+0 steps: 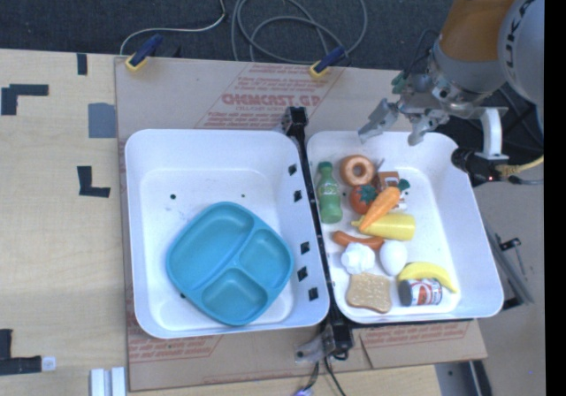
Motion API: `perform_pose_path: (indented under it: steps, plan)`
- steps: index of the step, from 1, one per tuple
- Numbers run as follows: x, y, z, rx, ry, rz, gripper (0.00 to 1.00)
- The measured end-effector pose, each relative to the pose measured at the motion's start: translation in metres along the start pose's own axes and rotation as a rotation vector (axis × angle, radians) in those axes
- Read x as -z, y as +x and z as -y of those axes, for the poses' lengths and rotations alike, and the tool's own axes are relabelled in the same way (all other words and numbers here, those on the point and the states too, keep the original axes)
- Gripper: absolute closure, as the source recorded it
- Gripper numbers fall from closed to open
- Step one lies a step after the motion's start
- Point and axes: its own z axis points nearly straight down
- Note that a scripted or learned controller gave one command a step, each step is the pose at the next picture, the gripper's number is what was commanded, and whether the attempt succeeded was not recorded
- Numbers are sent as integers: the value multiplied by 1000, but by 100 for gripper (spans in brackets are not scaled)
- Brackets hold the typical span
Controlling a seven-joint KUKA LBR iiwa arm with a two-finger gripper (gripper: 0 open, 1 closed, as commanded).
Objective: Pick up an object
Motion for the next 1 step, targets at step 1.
perform_pose_path:
  steps: [1]
  plan:
    - [-144, 10, -12, 1, 13, -1, 0]
